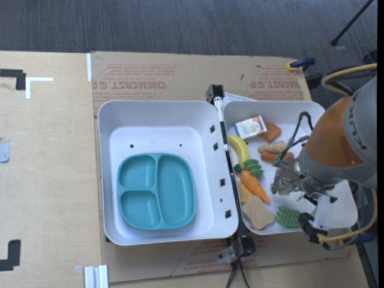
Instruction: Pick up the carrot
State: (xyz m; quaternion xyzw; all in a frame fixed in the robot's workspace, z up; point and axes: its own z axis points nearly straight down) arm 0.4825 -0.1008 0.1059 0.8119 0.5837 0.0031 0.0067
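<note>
On the table (54, 161), seen from the overhead camera, two white bins are being carried side by side: the left bin (114, 221) is holding one teal divided plate (157, 191), and the right bin (312, 108) is holding the toy food. The carrot (254, 185) is lying in the right bin near its left wall, slanted, with its green top toward the upper left, just below the banana (239, 149) and just above the bread slice (258, 213).

The pincer (285, 182) is being held low over the right bin, just to the right of the carrot and apart from it; nothing is being gripped between its fingers, and how far they are parted cannot be told, since the wrist is hiding them.

For the step in hand, judged from this view, the pincer is best being shifted left until it is centred over the carrot's thick middle, turned so the jaws are closing across the slanted body, and lowered clear of the bread and banana.

Counted in this view: one carrot, one banana, one bread slice, one small carton (251, 127), one green piece (288, 216) at the lower edge, and a few orange and tan pieces near the arm that are being partly hidden, so their number is uncertain.
</note>
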